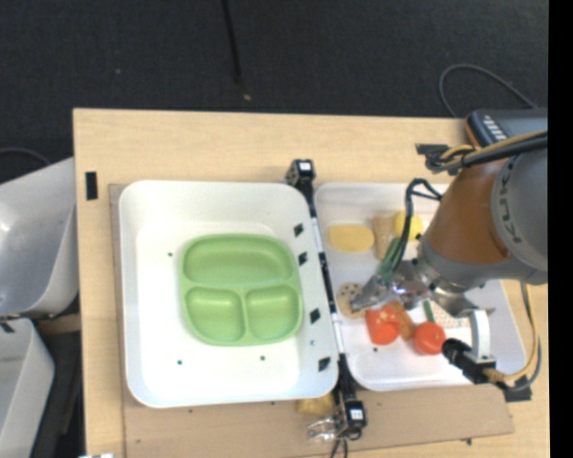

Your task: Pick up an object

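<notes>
Camera view: gripper (380, 294) low in right bin (363, 375), metal tip over a red-orange object (384, 325); whether the grasping part is released or clenched, cannot tell. Second orange object (428, 337) just beside. Arm (477, 222) reaches in from right. Green divided tray (241, 287) in left bin (153, 370).

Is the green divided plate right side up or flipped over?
Right side up: the green divided plate shows three recessed compartments facing the camera.

arm (477, 222): reaches in from right, wrist bent down | end effector (382, 294): low, pointing left
</notes>
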Motion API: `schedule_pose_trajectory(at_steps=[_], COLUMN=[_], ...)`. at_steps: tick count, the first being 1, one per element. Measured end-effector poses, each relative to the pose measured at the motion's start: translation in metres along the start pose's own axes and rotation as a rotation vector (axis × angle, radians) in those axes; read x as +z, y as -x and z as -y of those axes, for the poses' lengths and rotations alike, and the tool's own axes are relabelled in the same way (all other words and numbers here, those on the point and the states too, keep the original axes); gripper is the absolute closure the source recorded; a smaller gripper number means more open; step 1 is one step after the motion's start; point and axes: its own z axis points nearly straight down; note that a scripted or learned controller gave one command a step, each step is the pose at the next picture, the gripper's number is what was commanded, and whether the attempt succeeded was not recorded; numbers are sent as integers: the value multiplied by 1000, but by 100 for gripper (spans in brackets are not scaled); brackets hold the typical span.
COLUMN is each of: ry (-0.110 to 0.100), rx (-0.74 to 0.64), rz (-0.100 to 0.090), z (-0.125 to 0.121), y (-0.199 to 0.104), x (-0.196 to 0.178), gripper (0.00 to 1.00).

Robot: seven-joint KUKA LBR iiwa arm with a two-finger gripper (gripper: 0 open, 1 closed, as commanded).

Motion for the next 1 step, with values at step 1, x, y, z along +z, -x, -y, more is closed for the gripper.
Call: schedule_pose_trajectory(at_steps=[1], ry=[2], rx=[8], rz=[-2], z=[-3], y=[1], x=[-11], gripper=[100])
